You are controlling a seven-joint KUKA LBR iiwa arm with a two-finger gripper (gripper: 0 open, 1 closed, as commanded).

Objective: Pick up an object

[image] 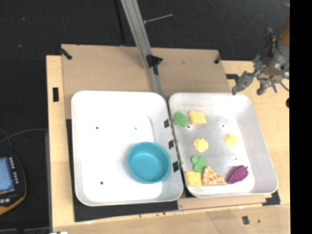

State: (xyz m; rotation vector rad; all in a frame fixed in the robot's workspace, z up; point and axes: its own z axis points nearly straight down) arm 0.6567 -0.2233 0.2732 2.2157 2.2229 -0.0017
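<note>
step: approach — you had the gripper (pixel 253 83) above the right bin's (pixel 261 130) far corner.
tool: spread open, holding nothing.
next: you needed to descend onto one toy, perhaps the yellow piece (pixel 230 140).

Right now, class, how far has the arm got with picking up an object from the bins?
Done: nothing yet. The toy pieces, such as the purple grapes and the yellow block, all lie in the right bin, and the blue bowl sits in the left bin. In hand: the gripper hangs above the right bin's far corner with open, empty jaws. Left: choosing, descending, grasping and lifting.
</note>
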